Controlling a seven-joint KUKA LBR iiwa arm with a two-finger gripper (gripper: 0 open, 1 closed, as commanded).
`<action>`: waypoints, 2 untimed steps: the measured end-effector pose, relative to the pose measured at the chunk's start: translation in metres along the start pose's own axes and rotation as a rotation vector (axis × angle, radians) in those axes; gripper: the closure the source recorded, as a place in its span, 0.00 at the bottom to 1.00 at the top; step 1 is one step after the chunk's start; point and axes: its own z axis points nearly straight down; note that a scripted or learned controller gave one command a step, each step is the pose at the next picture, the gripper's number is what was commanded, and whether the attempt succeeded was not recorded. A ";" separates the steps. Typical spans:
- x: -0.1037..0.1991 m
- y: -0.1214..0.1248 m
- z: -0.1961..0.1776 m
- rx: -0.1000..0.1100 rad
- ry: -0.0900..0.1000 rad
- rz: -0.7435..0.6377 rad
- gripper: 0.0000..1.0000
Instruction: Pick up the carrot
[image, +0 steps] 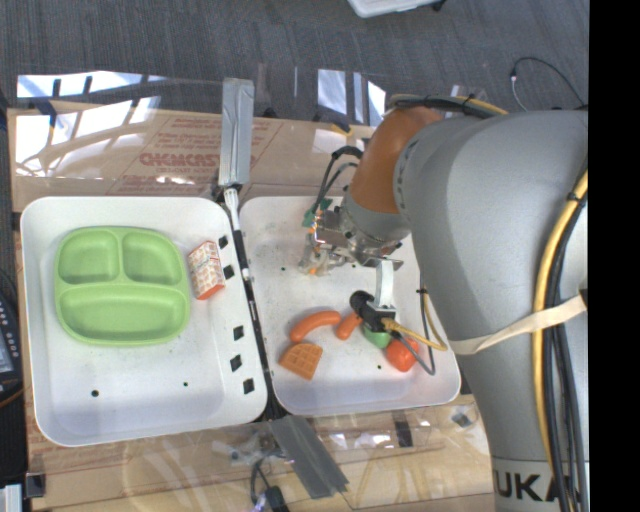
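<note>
Item 1: my pincer (322, 252), up-frame of waffle (302, 359), over rt bin (285, 395). Open or closed, and any hold: can't tell. Item 2: carrot (402, 354), green top, lying just rt of waffle, same bin.

In the left bin (130, 395) lies a green divided plate (120, 290), and a small red-and-white carton (205, 270) is just beside it. The right bin (280, 235) holds an orange sausage (315, 323) near a waffle piece (302, 359).

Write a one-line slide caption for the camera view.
Pincer poised over the right bin near the carrot, sausage and waffle; green divided plate and small carton in the left bin.
</note>
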 end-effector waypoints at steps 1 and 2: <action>0.003 0.018 -0.001 -0.001 0.000 0.094 1.00; 0.079 0.015 -0.101 -0.002 -0.001 -0.227 1.00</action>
